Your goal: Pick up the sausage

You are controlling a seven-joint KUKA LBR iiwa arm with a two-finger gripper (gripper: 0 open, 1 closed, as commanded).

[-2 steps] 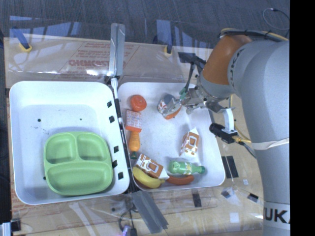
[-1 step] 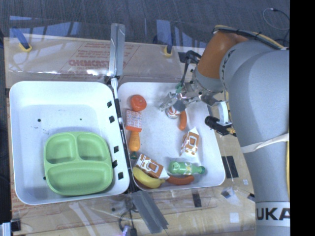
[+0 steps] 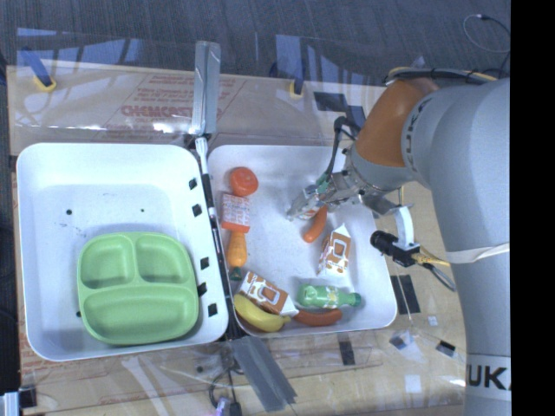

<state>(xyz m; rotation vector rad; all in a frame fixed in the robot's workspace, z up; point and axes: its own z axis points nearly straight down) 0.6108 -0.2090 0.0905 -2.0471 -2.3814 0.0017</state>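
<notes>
Camera view gives us two white bins on the surface: the left bin (image 3: 52,180) holds one green divided plate (image 3: 137,288). The right bin (image 3: 277,167) holds one orange bottle (image 3: 238,211), one banana (image 3: 258,315), one green bottle (image 3: 328,298), two small cartons and two sausages. One sausage (image 3: 315,224) lies just below the claw (image 3: 314,199); we cannot tell the claw's state.

Left bin (image 3: 52,167): plain white
Divided tray (image 3: 137,288): pale green
Bottle (image 3: 238,215): orange, red cap, white-and-red label
Sausage (image 3: 315,224): reddish orange
Small carton (image 3: 336,253): white with orange print
Banana (image 3: 257,315): yellow
</notes>
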